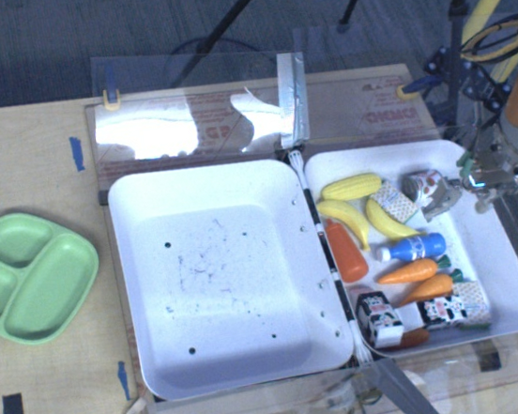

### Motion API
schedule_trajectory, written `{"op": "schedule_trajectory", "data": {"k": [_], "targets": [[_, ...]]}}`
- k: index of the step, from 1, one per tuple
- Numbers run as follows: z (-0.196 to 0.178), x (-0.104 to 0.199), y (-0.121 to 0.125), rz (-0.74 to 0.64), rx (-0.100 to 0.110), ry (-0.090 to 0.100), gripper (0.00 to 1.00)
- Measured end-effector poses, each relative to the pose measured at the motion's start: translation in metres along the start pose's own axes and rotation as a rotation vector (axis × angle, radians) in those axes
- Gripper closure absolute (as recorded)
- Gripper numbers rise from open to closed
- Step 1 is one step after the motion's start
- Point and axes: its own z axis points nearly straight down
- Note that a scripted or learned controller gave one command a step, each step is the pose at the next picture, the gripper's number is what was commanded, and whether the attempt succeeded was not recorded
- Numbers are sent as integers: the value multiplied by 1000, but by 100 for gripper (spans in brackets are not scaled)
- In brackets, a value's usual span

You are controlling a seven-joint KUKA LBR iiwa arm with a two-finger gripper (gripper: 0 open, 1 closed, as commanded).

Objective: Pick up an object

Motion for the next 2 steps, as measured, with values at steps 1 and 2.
{"op": "schedule_trajectory", "data": {"k": [1, 2], "targets": [[35, 21, 24, 184, 1, 0, 0], [114, 47, 69, 126, -3, -1, 0]]}}
